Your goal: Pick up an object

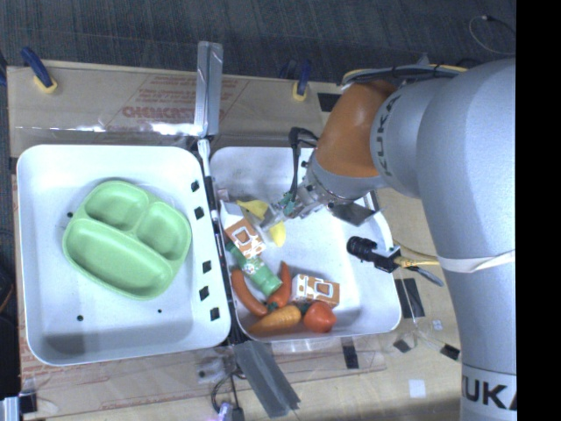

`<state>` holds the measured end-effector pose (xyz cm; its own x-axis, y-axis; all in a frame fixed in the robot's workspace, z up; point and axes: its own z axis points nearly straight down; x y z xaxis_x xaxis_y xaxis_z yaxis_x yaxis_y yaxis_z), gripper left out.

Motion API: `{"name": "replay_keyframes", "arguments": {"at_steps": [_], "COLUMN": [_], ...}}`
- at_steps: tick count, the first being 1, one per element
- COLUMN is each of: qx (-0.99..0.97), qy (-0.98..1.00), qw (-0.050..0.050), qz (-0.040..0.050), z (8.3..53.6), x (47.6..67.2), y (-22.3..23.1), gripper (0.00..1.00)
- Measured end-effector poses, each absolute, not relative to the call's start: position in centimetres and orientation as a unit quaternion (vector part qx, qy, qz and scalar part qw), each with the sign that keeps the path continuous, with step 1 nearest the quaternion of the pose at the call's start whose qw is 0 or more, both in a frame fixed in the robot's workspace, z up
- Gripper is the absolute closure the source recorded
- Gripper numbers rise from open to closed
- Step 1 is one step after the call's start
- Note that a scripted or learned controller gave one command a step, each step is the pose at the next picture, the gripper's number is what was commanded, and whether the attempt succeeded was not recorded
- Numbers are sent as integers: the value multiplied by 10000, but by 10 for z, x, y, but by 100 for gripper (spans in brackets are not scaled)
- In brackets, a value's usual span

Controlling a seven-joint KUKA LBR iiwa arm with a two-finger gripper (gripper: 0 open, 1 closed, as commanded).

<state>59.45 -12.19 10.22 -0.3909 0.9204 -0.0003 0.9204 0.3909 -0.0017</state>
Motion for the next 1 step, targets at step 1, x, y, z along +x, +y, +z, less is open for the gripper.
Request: {"name": "replay_keyframes", "arguments": {"at_steps": [1], "qx": [-5514], "qy": [-8342], "qw": [-4], "qz": [-1], "z": [222], "x": [657], "y": [-58], "gripper": [100]}}
